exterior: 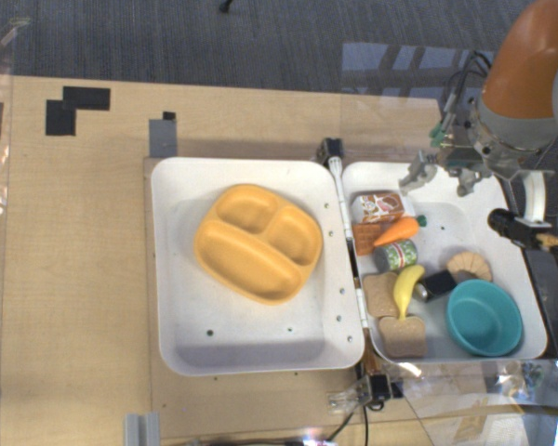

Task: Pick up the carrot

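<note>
- A grey arm with an orange band enters from the upper right of the frame, its tool [442, 177] hanging over the top edge of the right bin [532, 328]; the two fingers stand spread apart with nothing between them.
- The carrot [396, 230] lies in the upper left part of the right bin, its orange body tilted and its green tip pointing right, resting against a small printed box [376, 207] above it and a small can [395, 255] just below.
- The carrot sits below and to the left of the tool, near but clearly apart from it; no finger touches it.
- The bin's clutter crowds its left side: a banana [407, 289], slices of bread [392, 316], a small black item [437, 284] and a round brown piece [470, 267], with a teal bowl [484, 317] at lower right.
- Judging by that crowding, the spread fingers suit a descent onto the carrot, though the box and can pressed close to it leave little room and a finger could catch on either.
- The left bin [181, 333] holds a yellow divided plate [258, 242], well apart from the action; both bins rest side by side on the wooden tabletop [74, 268].
- The pick appears not yet begun.
</note>
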Robot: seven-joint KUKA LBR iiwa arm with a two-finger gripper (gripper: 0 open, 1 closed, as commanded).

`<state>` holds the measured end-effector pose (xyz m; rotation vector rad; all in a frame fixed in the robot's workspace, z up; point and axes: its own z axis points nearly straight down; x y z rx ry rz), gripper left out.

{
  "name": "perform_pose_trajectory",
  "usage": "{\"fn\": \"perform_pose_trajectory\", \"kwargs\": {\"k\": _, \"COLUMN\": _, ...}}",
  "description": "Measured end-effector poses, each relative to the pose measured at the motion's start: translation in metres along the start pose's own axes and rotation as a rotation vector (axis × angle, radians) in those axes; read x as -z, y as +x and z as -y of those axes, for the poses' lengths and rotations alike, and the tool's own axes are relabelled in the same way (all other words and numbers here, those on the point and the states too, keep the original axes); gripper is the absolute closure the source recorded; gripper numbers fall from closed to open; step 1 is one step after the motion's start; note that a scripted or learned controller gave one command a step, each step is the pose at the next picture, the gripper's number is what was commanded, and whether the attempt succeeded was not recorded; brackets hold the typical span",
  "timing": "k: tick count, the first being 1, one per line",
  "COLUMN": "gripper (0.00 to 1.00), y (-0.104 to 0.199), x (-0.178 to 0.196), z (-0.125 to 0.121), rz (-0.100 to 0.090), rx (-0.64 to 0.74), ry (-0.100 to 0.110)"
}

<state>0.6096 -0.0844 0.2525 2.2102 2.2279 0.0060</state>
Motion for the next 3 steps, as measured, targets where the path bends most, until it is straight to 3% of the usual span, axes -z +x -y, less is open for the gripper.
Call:
{"fn": "perform_pose_trajectory", "kwargs": {"k": 1, "gripper": 0.00, "y": -0.034, "x": -0.155, "z": -0.003, "rz": 0.003, "rx": 0.030, "ry": -0.005}}
{"fn": "perform_pose_trajectory", "kwargs": {"k": 2, "gripper": 1.00, "y": -0.032, "x": -0.145, "z": -0.004, "rz": 0.002, "rx": 0.031, "ry": -0.009}}
{"fn": "perform_pose_trajectory", "kwargs": {"k": 3, "gripper": 1.00, "y": 0.017, "x": -0.064, "z": -0.022, "rz": 0.000, "rx": 0.175, "ry": -0.008}}
